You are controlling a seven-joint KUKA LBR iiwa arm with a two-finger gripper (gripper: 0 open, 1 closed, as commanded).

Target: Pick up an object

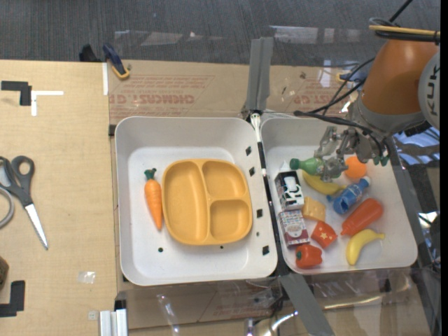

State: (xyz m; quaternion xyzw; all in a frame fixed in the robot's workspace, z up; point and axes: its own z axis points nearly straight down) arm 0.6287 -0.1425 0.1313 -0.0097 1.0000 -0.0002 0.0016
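Surface (56, 208) of pale wood carries two shallow white bins side by side, with scissors (24, 194) lying at its left edge. The left bin (133, 257) holds a yellow divided plate (206, 201) in its middle and a toy carrot (153, 198) just beside the plate's left rim, leaf end pointing away from the camera. The right bin (402, 250) is crowded with small things. The grey arm with its orange band (395, 75) reaches in from the right and hangs over the far part of this bin. Its gripper (334, 156) sits low among the toys; whether the fingers are spread or pressed together cannot be told here, since metal parts and objects overlap. Right at the fingers lie a green bottle-like toy (306, 164), a yellow banana (323, 184) just below it, and an orange ball-like piece (355, 168) to their right. Nearer the camera are a blue bottle (348, 197), an orange-red pepper (362, 217), a second banana (362, 243), a yellow block (314, 209), a red tomato-like toy (309, 256), a red wedge (324, 234), a black-and-white box (289, 190) and a pink packet (294, 228).
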